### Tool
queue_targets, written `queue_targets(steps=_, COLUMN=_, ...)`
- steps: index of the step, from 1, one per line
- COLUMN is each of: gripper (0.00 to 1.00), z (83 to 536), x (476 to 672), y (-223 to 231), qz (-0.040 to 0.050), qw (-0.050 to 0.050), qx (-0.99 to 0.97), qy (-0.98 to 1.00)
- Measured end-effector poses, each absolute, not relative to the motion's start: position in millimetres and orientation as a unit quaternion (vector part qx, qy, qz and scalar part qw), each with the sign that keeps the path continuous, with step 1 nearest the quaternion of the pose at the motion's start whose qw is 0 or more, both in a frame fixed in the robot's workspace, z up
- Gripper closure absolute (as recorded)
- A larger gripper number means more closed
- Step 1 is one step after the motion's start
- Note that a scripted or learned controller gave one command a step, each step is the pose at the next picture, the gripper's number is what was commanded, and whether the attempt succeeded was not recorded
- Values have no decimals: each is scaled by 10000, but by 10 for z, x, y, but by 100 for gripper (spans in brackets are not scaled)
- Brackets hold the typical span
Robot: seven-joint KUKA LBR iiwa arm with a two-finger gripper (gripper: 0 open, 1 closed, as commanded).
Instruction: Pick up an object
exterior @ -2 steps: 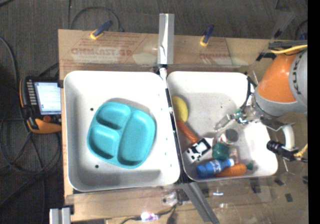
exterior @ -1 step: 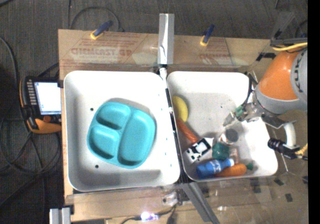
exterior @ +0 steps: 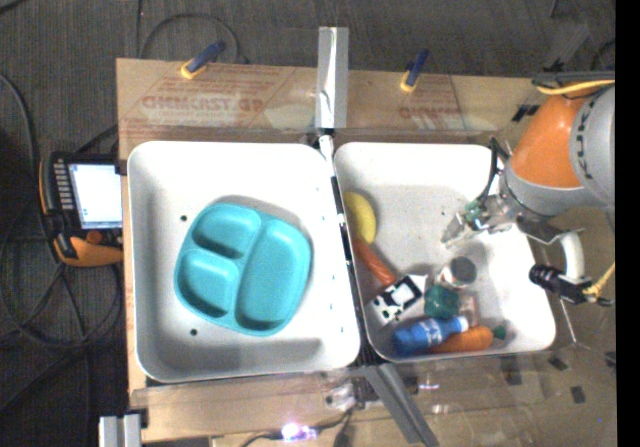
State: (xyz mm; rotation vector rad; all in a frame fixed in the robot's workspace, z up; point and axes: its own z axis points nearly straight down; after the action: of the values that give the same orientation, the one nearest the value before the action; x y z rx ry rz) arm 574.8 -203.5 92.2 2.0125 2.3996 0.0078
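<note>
My gripper [exterior: 470, 218] hangs over the right side of the right bin [exterior: 410, 167], fingers pointing left and down, with nothing visible between them. Just below it stands a small grey-capped jar [exterior: 461, 271]. Along the bin's left wall lie a yellow lemon-shaped object [exterior: 361, 216] and an orange carrot [exterior: 372, 262]. Near the front sit a black-and-white cube [exterior: 397, 299], a teal object [exterior: 440, 299], a blue bottle [exterior: 425, 334] and a second orange carrot [exterior: 470, 339].
The left bin [exterior: 150, 185] holds a turquoise divided plate [exterior: 243, 266]. A metal divider post [exterior: 331, 75] rises between the bins at the back. A tablet device [exterior: 88, 195] sits beside the left edge of the bench.
</note>
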Motion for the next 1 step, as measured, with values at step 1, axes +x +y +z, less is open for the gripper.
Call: queue_targets(steps=1, gripper=0, z=908, x=5752, y=-2031, qz=24, qw=63, qx=6423, qy=7664)
